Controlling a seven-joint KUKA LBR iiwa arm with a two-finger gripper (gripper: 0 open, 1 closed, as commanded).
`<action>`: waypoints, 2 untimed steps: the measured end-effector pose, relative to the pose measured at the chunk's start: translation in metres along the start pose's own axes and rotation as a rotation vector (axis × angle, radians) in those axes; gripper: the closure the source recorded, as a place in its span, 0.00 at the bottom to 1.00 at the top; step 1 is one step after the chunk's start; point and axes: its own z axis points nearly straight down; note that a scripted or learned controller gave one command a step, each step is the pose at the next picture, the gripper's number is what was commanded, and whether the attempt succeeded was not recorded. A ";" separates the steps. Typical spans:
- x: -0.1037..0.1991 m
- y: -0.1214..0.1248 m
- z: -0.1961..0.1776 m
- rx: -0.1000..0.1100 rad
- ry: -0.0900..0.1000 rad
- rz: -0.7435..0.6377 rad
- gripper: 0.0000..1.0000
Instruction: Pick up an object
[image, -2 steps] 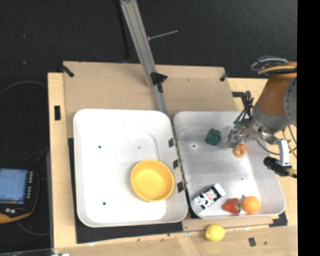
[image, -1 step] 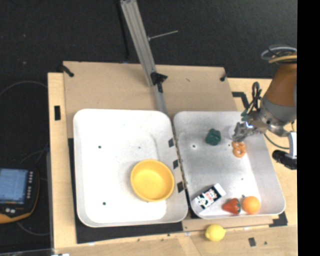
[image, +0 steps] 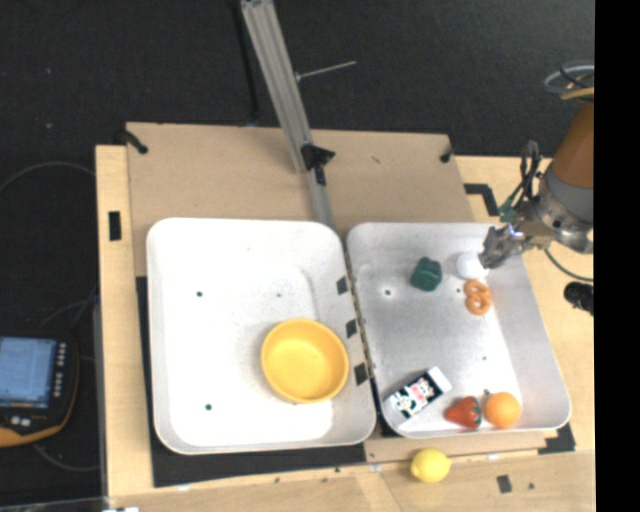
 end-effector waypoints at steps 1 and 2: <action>0.043 0.014 -0.001 0.004 0.001 -0.002 1.00; 0.091 0.016 -0.012 0.005 0.004 -0.003 1.00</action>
